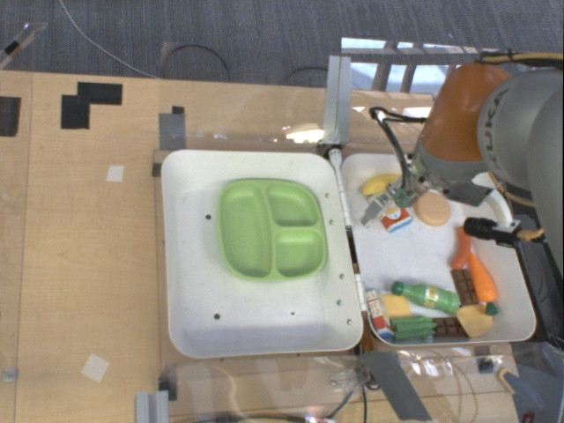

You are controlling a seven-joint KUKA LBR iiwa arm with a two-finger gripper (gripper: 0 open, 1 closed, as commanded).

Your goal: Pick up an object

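Pale wood-grain laminate covered the counter (pixel 79 263), smooth and flat, with two shallow white plastic bins side by side on it. The left bin (pixel 189 315) had rounded corners and a matte floor, and carried a light green divided plate (pixel 271 229) of soft-looking moulded plastic with three compartments. The right bin (pixel 414 258) held all the toy food: a glossy green bottle (pixel 427 296) lying on its side, an orange carrot (pixel 476 271) with a tapered body, a yellow banana (pixel 381 184) near the far wall, a round tan biscuit-like disc (pixel 433 209), a small red, white and blue carton (pixel 397 220), plus brown chocolate and yellow wedges crowded at the near wall. Over that bin hung the grey arm with its orange band, and the tool (pixel 382 204) sat low between banana and carton, metal fingers apparently spread, with nothing visibly pinched between them. By this reading, the pick had not been made yet: closing on one item and lifting it remained.
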